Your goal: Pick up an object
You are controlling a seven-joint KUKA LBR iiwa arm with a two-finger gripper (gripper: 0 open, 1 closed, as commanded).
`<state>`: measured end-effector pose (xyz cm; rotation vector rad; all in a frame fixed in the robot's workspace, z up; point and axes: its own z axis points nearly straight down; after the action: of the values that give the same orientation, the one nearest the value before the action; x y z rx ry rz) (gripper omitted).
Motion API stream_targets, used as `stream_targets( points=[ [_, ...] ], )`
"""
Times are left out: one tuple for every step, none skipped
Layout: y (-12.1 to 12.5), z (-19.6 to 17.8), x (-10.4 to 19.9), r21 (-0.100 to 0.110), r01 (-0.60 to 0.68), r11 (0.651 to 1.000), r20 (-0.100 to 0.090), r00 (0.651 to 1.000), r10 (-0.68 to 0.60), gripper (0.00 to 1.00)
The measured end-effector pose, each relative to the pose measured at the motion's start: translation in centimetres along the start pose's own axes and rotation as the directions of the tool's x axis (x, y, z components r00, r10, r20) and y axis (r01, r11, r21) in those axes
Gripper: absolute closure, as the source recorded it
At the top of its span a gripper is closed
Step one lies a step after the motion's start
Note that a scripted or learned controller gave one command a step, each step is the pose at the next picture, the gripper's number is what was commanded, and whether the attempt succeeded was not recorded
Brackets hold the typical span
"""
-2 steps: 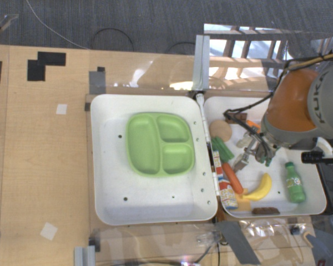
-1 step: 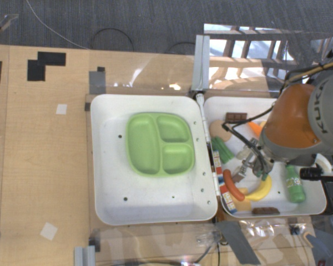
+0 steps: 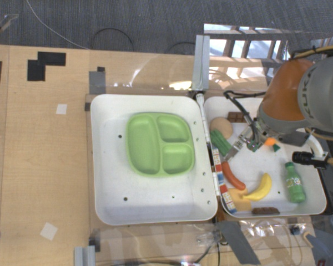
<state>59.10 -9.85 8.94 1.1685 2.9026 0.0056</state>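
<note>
Hovering over my right bin (image 3: 316, 204), my gripper (image 3: 245, 143) hangs just above the green stick (image 3: 221, 143), grip state impossible to tell.

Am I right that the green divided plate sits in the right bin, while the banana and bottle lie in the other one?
Not quite: the camera view shows the plate in the left bin; the banana and bottle lie in the right bin.

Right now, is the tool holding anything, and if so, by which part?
It cannot be told. The tool hangs low over the right bin, near the green toy and tan ball, with nothing visibly gripped.
</note>
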Motion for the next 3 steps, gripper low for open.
stream_targets(
  points=[
    [4.7,0.2,-4.2,0.016,0.001,1.0,-0.019,1.0,-0.001,0.0],
    [5.2,-1.3,-4.6,0.002,0.013,1.0,0.006,1.0,-0.013,1.0],
    [6.6,-14.5,-0.7,-0.002,-0.279,0.96,0.0,0.96,0.279,1.0]
  ],
)
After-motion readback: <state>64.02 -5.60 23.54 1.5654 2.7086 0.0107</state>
